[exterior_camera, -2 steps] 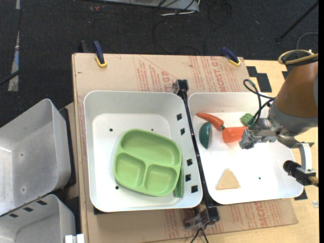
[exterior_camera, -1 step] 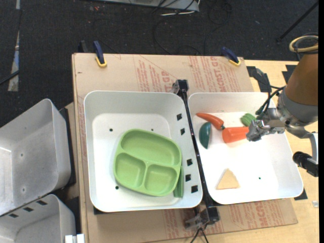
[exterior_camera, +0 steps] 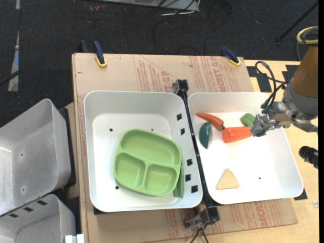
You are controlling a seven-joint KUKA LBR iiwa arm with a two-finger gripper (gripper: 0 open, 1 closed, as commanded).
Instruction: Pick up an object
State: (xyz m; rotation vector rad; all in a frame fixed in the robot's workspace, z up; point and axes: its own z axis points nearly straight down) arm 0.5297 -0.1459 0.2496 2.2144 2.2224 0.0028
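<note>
An orange carrot-shaped plastic toy (exterior_camera: pixel 237 133) is lying in the right shallow white bin (exterior_camera: pixel 273 186), its right end sitting at the fingertips of the two-finger gripper (exterior_camera: pixel 259 127); whether those fingers are pinching it or merely touching it, I cannot tell. The left shallow white bin (exterior_camera: pixel 101 135) is holding a light green plastic tray with three compartments (exterior_camera: pixel 148 161). A red chilli-shaped toy (exterior_camera: pixel 210 119) is resting just above the carrot, a dark teal oval piece (exterior_camera: pixel 205 134) is lying beside them, a tan triangular wedge (exterior_camera: pixel 229 179) is sitting lower down, and a small green piece (exterior_camera: pixel 247 119) is lying near the gripper.
</note>
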